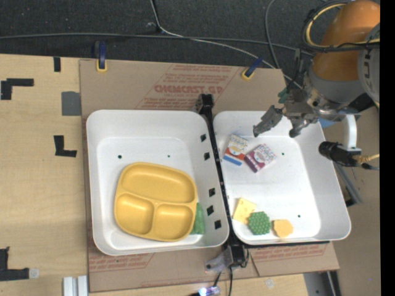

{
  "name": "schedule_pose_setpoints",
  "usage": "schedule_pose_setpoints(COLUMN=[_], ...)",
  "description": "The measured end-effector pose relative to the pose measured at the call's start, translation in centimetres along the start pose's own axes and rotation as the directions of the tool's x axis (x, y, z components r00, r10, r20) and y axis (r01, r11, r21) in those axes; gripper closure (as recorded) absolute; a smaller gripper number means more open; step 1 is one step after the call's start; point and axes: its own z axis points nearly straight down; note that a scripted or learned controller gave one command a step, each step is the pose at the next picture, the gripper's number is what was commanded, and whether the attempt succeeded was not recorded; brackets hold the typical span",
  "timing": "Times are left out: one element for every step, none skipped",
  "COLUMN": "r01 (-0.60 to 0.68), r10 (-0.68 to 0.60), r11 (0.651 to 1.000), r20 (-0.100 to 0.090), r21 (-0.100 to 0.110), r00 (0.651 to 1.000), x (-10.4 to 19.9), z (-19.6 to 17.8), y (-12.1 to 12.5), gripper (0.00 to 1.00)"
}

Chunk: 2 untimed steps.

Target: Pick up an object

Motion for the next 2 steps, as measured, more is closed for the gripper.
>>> schedule_pose_setpoints(r01=[0.003,0.003], r10=[-0.003,-0.003], r11=[1.0,1.0], r20=[0.001,0.001], r21=[-0.012,-0.008], r00=[1.0,1.0], x=[0.0,0.5], z=[-0.7,4.0], y=[0.2,0.8], gripper=[0.0,0.0])
